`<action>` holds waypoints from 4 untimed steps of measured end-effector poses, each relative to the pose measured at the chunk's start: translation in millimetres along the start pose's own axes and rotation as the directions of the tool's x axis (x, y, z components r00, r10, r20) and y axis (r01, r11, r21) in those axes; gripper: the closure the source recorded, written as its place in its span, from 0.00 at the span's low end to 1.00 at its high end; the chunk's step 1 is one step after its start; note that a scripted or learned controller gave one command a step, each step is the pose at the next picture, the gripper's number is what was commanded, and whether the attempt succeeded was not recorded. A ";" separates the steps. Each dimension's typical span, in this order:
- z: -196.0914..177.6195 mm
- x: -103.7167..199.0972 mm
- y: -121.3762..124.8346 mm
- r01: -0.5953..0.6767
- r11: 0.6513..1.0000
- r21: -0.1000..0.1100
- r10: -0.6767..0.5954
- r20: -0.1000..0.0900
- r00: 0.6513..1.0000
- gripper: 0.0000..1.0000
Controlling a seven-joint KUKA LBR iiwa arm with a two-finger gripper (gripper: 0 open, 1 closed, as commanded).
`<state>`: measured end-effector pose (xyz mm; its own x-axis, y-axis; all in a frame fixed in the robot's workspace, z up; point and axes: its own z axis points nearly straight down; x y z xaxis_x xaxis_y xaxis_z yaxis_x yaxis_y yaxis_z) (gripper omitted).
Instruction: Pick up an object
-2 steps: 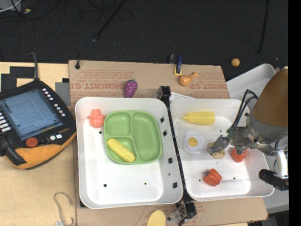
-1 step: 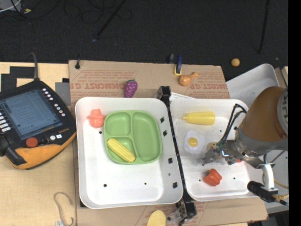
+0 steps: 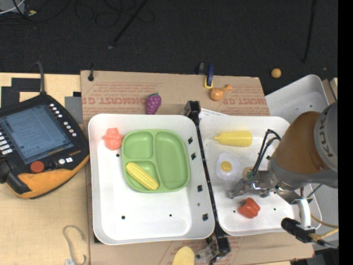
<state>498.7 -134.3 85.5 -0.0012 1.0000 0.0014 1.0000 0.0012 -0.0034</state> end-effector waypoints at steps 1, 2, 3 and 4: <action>-12.5 -2.2 0.2 -0.008 1.000 -0.002 0.008 0.000 1.000 1.00; -74.7 -1.6 0.5 -0.001 1.000 -0.004 0.001 0.001 1.000 1.00; -117.1 -0.4 -1.8 -0.001 1.000 -0.005 0.001 0.001 1.000 1.00; -143.0 -1.3 -1.5 -0.001 1.000 -0.004 0.001 0.001 1.000 1.00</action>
<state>497.8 -135.8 228.5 0.0002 1.0000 0.0003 1.0000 -0.0002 0.0003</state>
